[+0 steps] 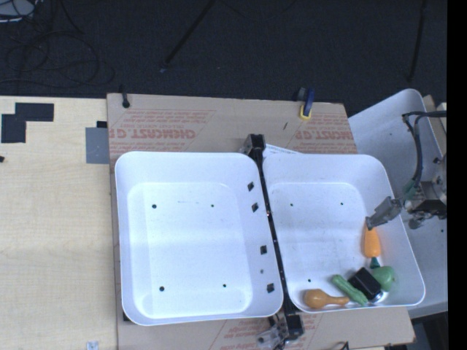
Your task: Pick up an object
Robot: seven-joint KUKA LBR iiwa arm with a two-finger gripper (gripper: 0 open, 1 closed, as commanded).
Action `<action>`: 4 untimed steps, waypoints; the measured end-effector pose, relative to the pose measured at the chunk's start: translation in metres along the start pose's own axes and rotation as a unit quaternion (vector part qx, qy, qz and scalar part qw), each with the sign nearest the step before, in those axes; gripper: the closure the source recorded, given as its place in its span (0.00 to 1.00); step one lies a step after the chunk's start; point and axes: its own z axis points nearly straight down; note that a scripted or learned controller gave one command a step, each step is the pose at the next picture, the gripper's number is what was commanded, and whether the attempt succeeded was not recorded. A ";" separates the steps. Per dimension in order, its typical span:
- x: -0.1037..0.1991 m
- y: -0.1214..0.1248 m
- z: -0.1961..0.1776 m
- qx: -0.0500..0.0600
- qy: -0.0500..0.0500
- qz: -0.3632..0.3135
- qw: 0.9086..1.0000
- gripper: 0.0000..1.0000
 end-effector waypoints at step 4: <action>-0.035 0.162 -0.265 0.002 0.000 -0.004 1.000 1.00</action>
